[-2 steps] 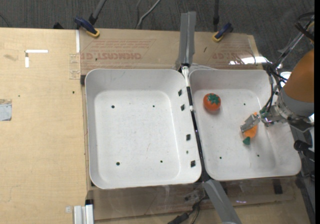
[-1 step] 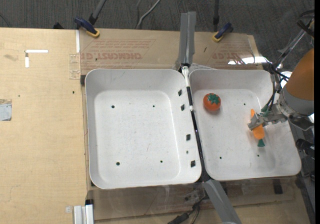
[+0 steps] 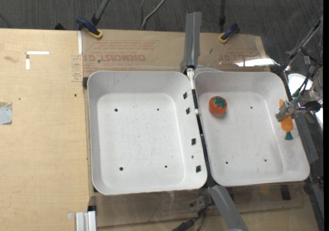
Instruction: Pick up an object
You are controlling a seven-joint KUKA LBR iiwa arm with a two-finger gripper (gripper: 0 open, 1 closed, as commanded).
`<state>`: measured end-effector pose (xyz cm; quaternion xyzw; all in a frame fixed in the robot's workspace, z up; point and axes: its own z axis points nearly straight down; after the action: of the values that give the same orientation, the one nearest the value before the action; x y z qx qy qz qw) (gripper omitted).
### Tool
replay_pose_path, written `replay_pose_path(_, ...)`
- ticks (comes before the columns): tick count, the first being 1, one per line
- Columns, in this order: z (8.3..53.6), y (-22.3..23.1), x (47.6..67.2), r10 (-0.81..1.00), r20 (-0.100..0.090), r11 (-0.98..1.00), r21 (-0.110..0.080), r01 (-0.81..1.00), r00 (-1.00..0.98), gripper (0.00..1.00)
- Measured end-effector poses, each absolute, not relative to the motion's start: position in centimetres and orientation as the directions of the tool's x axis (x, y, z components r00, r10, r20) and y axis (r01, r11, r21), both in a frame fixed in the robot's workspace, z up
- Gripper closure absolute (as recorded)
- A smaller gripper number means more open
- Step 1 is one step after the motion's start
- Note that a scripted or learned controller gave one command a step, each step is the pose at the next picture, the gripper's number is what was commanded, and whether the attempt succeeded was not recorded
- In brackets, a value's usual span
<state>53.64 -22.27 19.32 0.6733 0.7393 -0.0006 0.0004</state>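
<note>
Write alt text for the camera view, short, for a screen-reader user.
Seen from above, two shallow white bins sit side by side on a bench: a toy tomato lies in the right bin, and a small orange carrot-like toy lies near that bin's right wall. The left bin adjoins it.

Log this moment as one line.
task: pick up an object | end effector: right rim of right bin, at carrot | tomato: right bin, upper left, untouched | left bin
</note>
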Motion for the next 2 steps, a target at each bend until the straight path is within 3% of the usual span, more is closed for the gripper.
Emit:
replay_pose_path(1,23.21,-17.94,50.42,1.0,0.0,-0.016,-0.003,1.0,0.016,1.0)
replay_pose_path(2,22.76,-18.44,50.59,0.993,0.0,0.119,-0.001,0.993,-0.119,1.0)
